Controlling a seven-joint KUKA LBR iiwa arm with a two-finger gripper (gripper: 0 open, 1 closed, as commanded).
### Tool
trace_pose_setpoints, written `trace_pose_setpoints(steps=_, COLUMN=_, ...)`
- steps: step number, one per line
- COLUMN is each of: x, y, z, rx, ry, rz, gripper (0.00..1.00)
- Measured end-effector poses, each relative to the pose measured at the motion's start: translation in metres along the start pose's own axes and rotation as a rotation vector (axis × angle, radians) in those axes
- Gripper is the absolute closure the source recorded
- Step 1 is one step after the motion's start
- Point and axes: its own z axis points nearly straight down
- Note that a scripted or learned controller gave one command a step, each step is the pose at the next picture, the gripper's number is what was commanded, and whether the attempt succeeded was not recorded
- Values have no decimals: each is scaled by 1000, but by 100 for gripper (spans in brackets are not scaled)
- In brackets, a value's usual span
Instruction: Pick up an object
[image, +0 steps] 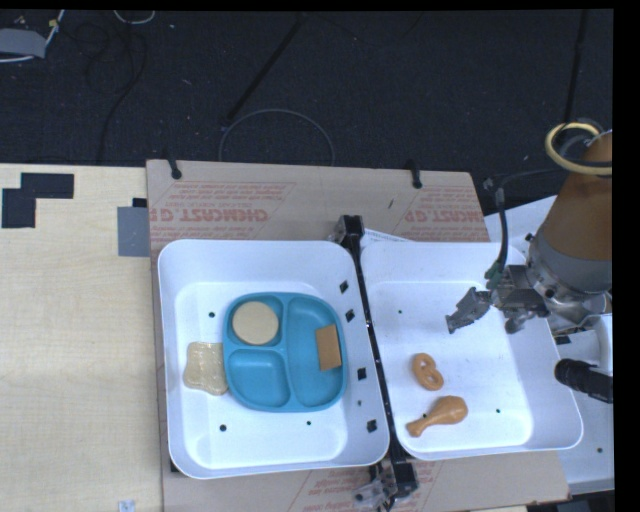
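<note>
In the right bin (540, 425) lie a small brown pretzel (428, 371) and a tan chicken drumstick (440, 414), both near its front left. My gripper (488, 318) hangs over the middle of that bin, up and to the right of the pretzel and apart from it. Its dark fingers (462, 314) stand open with nothing between them. The grey arm with its orange band (585, 210) comes in from the right.
The left bin (180, 280) holds a blue divided tray (285, 385) with a round tan cookie (254, 322) and a brown slab (328, 347) in its compartments. A pale bread piece (206, 367) lies left of the tray. A black divider (362, 340) separates the bins.
</note>
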Motion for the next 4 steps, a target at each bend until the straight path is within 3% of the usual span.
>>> trace_pose_setpoints(steps=1, x=0, y=2, z=-6, rx=-11, ry=-1, rz=-2, gripper=0)
trace_pose_setpoints(steps=4, x=-6, y=12, z=159, rx=-11, ry=-2, rz=-1, gripper=0)
